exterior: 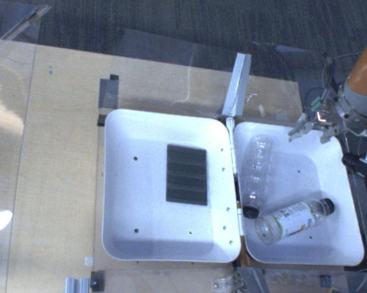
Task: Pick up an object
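Lying in the right bin [350,208]: two bottles [292,220].

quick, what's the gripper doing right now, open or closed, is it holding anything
Gripper: open, fingers spread, holding nothing; it is above the far edge of the right bin, apart from the two bottles lying in it.
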Motion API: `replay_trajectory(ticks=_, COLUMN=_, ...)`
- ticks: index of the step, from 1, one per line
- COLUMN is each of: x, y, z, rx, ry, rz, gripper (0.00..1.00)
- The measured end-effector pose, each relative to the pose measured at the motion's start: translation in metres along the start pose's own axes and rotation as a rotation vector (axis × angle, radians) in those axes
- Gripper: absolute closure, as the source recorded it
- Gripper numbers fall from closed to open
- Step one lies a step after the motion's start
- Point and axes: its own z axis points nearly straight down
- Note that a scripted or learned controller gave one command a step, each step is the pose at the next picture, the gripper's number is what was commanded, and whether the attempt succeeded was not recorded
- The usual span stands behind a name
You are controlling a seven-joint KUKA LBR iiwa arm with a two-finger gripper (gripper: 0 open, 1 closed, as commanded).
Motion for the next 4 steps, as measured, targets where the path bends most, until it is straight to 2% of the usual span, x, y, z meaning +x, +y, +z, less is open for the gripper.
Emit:
replay_trajectory(ticks=1, x=-0.012, y=-0.079, z=-0.019, rx=-0.001, ry=-0.001, rz=0.037, gripper=0.0)
replay_trajectory(ticks=2, x=-0.022, y=-0.148, z=0.079, rx=0.001, ry=0.0, rz=-0.056, gripper=0.0)
replay_trajectory(ticks=3, x=0.046, y=-0.099, z=0.099, rx=-0.002, ry=-0.006, rz=0.096, gripper=0.0)
replay_trajectory(ticks=4, x=-0.025, y=-0.081, z=-0.004, rx=-0.003, ry=-0.002, rz=0.181, gripper=0.0)
